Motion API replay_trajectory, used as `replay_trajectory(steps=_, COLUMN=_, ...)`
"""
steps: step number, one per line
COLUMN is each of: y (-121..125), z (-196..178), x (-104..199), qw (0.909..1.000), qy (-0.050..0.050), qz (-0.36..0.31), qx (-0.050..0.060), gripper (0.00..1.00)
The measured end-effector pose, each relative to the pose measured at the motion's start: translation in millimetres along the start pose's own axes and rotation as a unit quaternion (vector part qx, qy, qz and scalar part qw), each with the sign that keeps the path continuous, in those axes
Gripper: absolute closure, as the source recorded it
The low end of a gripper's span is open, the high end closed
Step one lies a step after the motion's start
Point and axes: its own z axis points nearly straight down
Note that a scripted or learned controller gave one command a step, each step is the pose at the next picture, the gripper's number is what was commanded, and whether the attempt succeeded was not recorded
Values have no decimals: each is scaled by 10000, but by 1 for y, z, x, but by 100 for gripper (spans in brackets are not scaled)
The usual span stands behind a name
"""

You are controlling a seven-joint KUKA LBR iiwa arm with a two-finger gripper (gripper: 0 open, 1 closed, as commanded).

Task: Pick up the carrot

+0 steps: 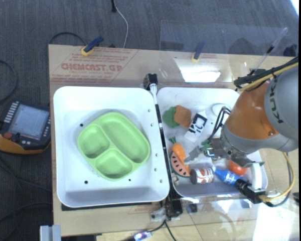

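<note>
Arm (263, 117) w/ partial "KU" lettering, poss. KUKA, over carrot (178, 151).

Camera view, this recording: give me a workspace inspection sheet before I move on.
Surface: bench bearing two white bins side by side.
Job's things: carrot lies in the right bin, near its left wall.
Clutter: green divided plate in the left bin; watermelon slice, can, blue bottle in the right bin.
Gripper: gripper low over the right bin, right of the carrot; nothing seen held.
Cables: black cable on floor.
Surroundings: teach pendant on carpet.
</note>
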Motion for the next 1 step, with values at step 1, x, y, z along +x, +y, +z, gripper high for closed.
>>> replay_trajectory(steps=1, y=34, z=35, x=-1, qw=9951, qy=-23, qz=983, qx=-88, gripper=0)
